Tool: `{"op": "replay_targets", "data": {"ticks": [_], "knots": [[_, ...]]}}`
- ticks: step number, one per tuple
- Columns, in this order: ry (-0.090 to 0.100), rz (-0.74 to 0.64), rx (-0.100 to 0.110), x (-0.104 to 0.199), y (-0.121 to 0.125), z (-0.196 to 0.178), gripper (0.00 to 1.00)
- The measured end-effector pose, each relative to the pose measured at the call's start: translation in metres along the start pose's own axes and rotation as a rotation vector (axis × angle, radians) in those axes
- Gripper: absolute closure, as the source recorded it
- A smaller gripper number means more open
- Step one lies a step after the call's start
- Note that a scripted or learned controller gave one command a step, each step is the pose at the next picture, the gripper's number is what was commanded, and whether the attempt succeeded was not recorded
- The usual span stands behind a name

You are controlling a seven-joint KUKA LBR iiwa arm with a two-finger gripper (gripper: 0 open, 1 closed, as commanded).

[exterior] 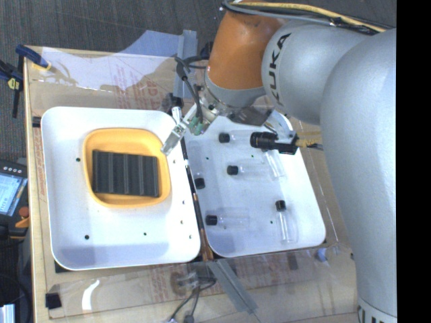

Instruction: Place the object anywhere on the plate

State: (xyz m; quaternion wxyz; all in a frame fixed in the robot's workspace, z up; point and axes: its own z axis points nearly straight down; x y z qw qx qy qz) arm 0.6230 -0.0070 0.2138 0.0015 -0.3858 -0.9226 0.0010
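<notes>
Vials (pixel 236 217), clear with black caps, scattered in right bin (pixel 306 231); judged light, rigid, slippery, breakable, prone to roll. Grasp advised across mid-barrel. Yellow plate (pixel 94 147) in left bin (pixel 67 241), at 9 o'clock from claw (pixel 176 134). Claw state cannot be told.

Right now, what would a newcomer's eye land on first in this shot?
The big grey arm with its orange band, crowding in from the right over the top of the right bin. Next, the yellow plate with its dark ribbed centre, sitting in the left bin. Then the small clear vials with black caps scattered across the right bin.
</notes>
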Motion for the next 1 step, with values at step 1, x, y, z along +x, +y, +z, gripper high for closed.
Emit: {"op": "replay_targets", "data": {"ticks": [1], "knots": [[-0.003, -0.050, -0.003, 0.0247, 0.0397, 0.0120, 0.00]]}}
